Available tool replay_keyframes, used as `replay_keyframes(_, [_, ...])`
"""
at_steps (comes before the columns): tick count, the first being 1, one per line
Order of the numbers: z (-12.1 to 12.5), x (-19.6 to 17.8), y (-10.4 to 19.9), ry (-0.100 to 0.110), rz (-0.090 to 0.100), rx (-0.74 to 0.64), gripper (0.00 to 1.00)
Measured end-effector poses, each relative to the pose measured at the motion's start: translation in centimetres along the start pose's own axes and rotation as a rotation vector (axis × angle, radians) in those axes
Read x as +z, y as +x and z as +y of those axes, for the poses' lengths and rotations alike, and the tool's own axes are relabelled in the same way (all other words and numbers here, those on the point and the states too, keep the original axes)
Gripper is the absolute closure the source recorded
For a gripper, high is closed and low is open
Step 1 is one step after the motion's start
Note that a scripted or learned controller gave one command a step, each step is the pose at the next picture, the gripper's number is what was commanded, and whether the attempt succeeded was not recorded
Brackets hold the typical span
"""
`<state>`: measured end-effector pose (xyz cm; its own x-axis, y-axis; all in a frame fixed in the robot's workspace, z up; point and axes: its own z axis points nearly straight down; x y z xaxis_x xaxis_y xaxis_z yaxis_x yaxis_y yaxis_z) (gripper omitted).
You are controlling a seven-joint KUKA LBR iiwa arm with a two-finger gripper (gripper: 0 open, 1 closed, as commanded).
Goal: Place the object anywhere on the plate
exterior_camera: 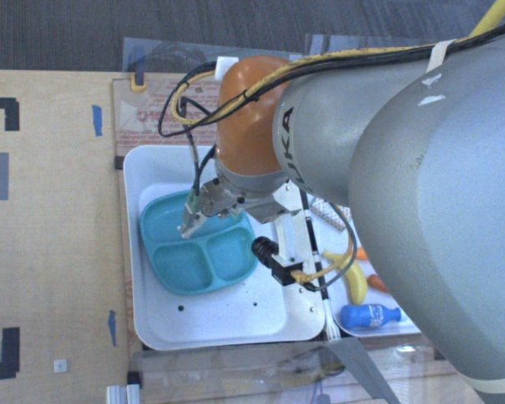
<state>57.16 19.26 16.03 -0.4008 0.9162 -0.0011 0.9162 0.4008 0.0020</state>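
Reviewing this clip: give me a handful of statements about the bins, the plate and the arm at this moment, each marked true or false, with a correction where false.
1. The turquoise divided plastic plate lies in the left white bin. True.
2. The gripper hangs over the plate's upper part. True.
3. A yellow banana rests on the plate. False: the banana lies in the right bin, beside the arm.
4. The blue plastic bottle stands upright in the left bin. False: it lies on its side in the right bin, below the banana.
5. The plate has a single undivided well. False: ridges split it into compartments.
6. The arm's orange band sits above the gripper in the camera view. True.
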Motion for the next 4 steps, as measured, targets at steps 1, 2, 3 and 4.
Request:
replay_keyframes(1, [-6.3, -10.2, -0.1, -0.001, 0.000, -0.238, 1.00])
replay_keyframes(2, [-6.4, -15.6, -5.3, -0.002, -0.001, -0.375, 1.00])
replay_keyframes(3, [-2.7, -6.7, -5.2, 0.002, 0.001, -0.253, 1.00])
replay_keyframes(4, [-1.4, 0.2, -1.7, 0.003, 0.001, -0.214, 1.00])
